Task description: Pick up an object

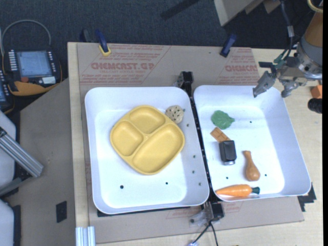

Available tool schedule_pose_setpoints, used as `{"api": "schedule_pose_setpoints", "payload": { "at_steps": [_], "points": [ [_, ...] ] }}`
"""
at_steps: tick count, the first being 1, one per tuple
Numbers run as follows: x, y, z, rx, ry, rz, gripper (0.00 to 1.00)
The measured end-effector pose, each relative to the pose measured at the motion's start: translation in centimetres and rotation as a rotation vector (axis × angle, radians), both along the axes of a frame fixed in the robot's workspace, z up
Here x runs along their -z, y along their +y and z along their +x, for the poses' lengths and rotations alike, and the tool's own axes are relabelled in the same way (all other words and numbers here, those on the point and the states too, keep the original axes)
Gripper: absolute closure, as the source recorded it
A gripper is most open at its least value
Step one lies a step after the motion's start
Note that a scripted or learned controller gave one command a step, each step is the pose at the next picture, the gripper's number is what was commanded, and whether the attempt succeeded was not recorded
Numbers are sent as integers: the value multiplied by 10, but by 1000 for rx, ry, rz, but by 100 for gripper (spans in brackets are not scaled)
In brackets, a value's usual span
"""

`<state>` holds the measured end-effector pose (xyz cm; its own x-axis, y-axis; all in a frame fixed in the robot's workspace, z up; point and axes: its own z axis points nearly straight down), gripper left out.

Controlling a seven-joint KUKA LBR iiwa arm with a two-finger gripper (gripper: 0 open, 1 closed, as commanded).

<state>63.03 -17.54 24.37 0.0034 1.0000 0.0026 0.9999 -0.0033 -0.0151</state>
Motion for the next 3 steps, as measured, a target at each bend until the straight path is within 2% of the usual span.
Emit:
{"api": "schedule_pose_setpoints", "payload": {
  "at_steps": [1, 2, 3],
  "points": [
    [-9, 1, 2, -3, -14, -3, 0],
    [47, -5, -5, -3, -12, -2, 0],
    [101, 3, -12, -3, -12, -2, 0]
  ]
}}
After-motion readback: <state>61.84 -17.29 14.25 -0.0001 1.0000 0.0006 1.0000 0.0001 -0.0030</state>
